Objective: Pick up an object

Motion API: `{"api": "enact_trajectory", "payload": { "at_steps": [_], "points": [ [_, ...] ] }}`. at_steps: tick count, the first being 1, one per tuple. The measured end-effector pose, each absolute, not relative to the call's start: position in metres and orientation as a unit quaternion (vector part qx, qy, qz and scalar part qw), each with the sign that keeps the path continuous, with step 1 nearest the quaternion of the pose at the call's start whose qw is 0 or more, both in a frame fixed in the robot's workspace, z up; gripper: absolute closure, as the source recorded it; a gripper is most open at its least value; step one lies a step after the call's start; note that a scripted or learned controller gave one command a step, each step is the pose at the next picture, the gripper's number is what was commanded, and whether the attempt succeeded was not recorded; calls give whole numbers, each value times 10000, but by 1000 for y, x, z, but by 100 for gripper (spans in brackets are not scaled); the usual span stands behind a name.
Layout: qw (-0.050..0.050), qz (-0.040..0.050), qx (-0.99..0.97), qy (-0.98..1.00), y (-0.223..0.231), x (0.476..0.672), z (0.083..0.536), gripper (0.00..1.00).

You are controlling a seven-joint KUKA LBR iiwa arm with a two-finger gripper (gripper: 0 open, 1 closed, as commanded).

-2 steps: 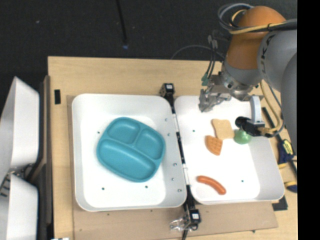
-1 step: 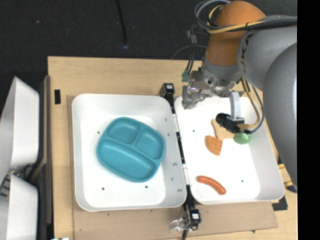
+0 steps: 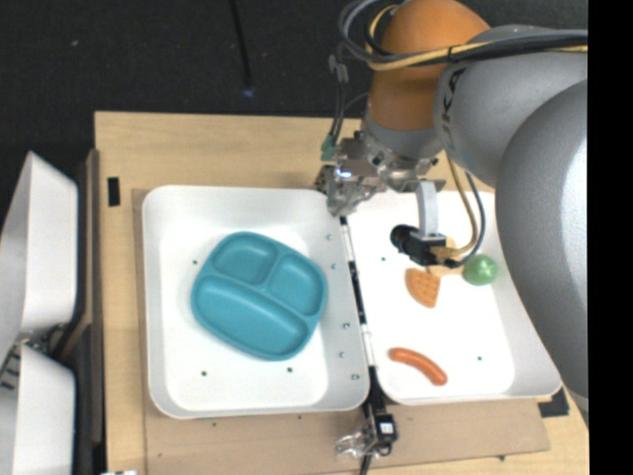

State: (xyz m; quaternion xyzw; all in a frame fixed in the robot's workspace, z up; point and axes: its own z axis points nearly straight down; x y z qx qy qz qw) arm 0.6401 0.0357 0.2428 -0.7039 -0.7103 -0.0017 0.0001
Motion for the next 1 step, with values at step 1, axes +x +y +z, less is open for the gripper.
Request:
{"api": "enact_trajectory", "payload": {
  "at_steps": [1],
  "points": [
    [8,-7,-7042,-7100,84,627,248,100]
  ]
}}
